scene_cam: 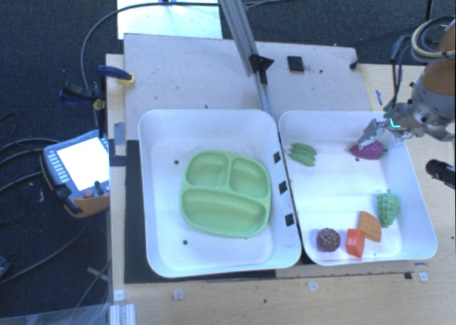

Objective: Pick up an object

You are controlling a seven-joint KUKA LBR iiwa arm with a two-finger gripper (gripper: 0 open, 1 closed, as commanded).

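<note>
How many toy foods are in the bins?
6, all in the right bin: green pea pod, purple piece by the gripper, green bunch, orange piece, red piece, brown ball.

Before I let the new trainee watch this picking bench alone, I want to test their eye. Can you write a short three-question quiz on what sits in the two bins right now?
1. True or false: the green divided plate lies in the right bin.
2. Which item is nearest the hand? A) the pea pod B) the purple item C) the orange wedge
3. Fill in: the brown ball sits right beside a ____ block.

Key
1. False; it lies in the left bin.
2. B; the hand is right at it, in the right bin's far corner.
3. Red.
</note>
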